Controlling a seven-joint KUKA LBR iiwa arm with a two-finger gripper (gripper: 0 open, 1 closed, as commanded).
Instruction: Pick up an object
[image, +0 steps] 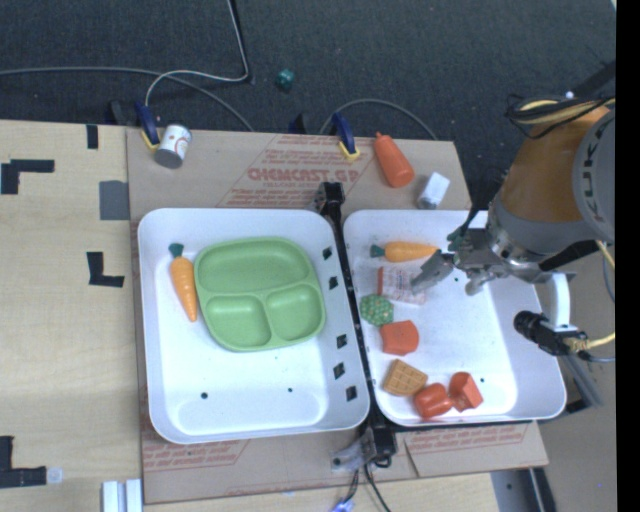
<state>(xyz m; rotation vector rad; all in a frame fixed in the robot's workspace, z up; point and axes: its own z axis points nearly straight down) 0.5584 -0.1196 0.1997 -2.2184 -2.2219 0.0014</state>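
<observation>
Reaching in from the right, the pincer (437, 268) hangs low over the right bin (520, 395), its dark fingers slanting down and left toward a small pink-and-white packet (397, 285) lying in the far-left part of that bin; the tips are just beside or on the packet's right edge, and I cannot tell how far apart they stand or whether they have anything, since nothing shows plainly between them. Taking the packet as the likely target, the step would go best if the pincer came down squarely over the packet's middle rather than its edge, with the fingers set across its short side, and closed only once they straddle it. The packet looks flat, so a shallow approach may just push it toward the bin wall. Its long axis seems to run roughly near to far, slightly tilted, though blur makes that uncertain. Neighbours crowd it: a toy carrot (404, 251) lies just beyond on the far side, long axis left to right with its tip pointing right, and a green leafy piece (377, 309) sits just on the near side, with a red block (400, 337) nearer still. A careless closing could catch one of them instead. The left bin (160, 300) holds a green divided plate (260, 293) and another carrot (182, 284), well apart from the action.
</observation>
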